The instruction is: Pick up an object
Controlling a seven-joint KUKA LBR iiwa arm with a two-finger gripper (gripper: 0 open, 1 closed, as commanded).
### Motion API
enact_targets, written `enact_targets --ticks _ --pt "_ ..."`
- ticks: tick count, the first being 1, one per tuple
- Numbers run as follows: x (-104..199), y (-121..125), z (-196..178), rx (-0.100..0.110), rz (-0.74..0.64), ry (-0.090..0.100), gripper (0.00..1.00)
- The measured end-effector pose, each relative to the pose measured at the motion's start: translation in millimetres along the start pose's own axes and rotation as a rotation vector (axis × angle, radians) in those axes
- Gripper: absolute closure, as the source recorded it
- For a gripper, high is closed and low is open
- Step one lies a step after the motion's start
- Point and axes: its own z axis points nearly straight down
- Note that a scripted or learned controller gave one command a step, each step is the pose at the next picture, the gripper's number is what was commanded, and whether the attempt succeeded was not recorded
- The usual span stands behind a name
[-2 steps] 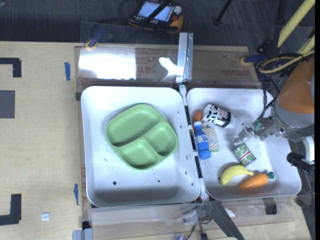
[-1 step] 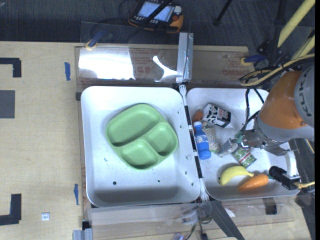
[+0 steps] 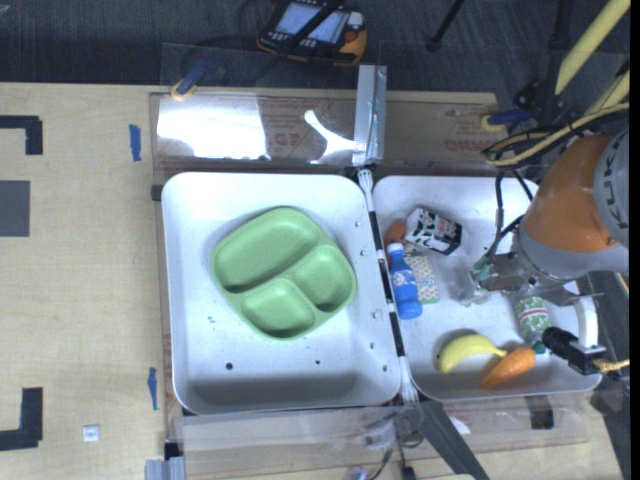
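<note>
The right bin (image 3: 470, 193) holds several small items. A black-and-white carton (image 3: 433, 230) lies near its back, with a small orange piece (image 3: 396, 232) to its left. A blue bottle (image 3: 404, 283) rests along the left wall beside a patterned packet (image 3: 426, 278). A yellow banana (image 3: 468, 350) and an orange carrot (image 3: 510, 365) lie at the front. A green-and-white can (image 3: 532, 315) sits just under the arm. My gripper (image 3: 487, 274) hangs low over the middle of this bin, right of the packet and above the banana. Nothing shows in its grasp.
The left bin (image 3: 190, 268) holds a green divided plate (image 3: 283, 271). The arm's grey and orange wrist (image 3: 570, 218) covers the right bin's right side. A metal divider (image 3: 368, 118) stands behind the bins, and cables run at the far right.
</note>
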Motion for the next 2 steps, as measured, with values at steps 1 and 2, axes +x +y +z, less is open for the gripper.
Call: enact_targets --ticks 1,2 --pt "-23.3 30.4 -94.1 0.006 -0.430 0.003 1.00" --pt "-23.3 30.3 -94.2 0.006 -0.430 0.003 0.00"
